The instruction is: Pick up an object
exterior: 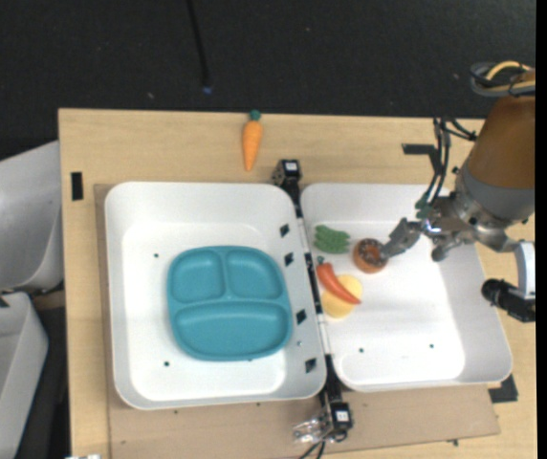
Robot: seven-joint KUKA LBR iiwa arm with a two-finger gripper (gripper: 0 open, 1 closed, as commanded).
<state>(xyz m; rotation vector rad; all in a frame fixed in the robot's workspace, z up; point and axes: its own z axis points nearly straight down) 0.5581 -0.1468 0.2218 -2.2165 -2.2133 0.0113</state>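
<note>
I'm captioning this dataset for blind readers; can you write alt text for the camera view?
A grey robot arm's end effector hangs over the right white bin, beside a brown round toy, green toy and red-yellow toy. The left bin holds a blue divided plate; a toy carrot lies on the bench.

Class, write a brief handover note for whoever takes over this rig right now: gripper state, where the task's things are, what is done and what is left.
Gripper: over the right bin, near its far side, fingers spread, holding nothing.
Objects: a brown round toy sits just left of the gripper; a green piece, a red piece and a yellow piece lie by the bin's left wall. A blue divided plate is in the left bin. A toy carrot lies on the bench beyond the bins.
Done: nothing picked up.
Left: grasp and lift an object; the brown toy is nearest.
</note>
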